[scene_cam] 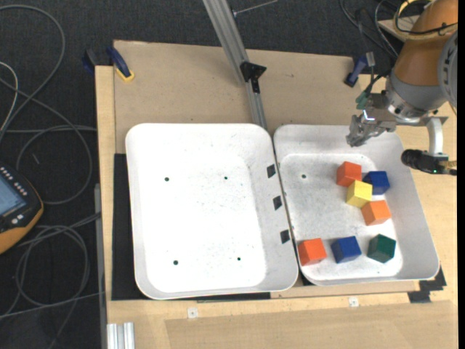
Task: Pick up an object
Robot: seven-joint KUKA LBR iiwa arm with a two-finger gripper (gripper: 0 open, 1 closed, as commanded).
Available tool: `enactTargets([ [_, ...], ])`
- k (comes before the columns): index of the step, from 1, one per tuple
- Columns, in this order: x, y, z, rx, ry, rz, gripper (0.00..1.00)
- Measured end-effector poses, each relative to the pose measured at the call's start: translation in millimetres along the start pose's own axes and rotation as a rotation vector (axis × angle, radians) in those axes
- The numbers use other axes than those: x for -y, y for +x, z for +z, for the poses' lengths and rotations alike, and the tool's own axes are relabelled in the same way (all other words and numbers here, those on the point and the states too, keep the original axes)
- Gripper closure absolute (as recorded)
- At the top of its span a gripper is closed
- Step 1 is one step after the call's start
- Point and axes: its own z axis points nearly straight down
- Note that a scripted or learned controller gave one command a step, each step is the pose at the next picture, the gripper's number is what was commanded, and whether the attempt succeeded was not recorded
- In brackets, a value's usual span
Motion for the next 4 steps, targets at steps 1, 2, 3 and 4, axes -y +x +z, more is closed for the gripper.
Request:
enactTargets([
  [1, 0.6, -5.3, -64.5, 0.001, -0.003, 0.000, 1.00],
  [2, -0.9, -5.4, -97.4, 0.000, 0.001, -0.002, 1.00],
  [3, 7.6, 50.4, -102.8, -0.004, 0.008, -0.007, 1.00],
  [4, 26.4, 110.6, -96.5, -0.005, 0.010, -0.007, 1.00],
])
